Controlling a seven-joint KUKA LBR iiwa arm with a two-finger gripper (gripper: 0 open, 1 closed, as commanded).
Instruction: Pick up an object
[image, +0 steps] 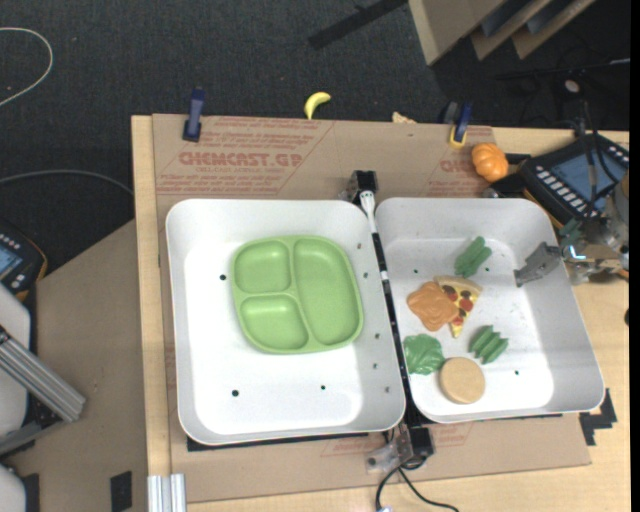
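Your gripper (535, 265) hovers at the right bin's (570, 330) right edge, whether open or closed you cannot tell, near the pickle (472, 256).

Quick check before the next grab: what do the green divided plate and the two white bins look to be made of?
The green divided plate looks like moulded plastic with a matte finish: one even colour, soft rounded compartment ridges, only faint sheen. The left white bin and right white bin look like thin formed plastic, smooth and semi-gloss, with rounded corners and rolled rims; painted metal can't be ruled out.

Cardboard-topped bench (250, 160), left white bin (200, 330), right white bin (560, 330), side by side
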